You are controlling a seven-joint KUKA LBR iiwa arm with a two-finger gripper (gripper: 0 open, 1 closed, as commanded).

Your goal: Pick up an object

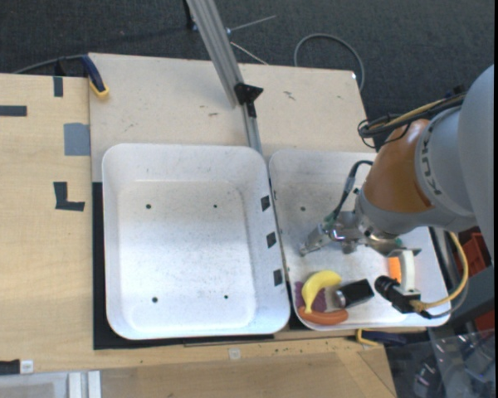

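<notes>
The end effector (322, 237) sits low inside the right bin (315, 168); whether it is spread or closed I cannot tell, and nothing shows in its grip. Just below it lie a yellow banana (317, 285), a red piece (322, 314) and a black block (355, 293). Farther right rests an orange object (394, 266). By my judgement, grasping and lifting remain.
</notes>
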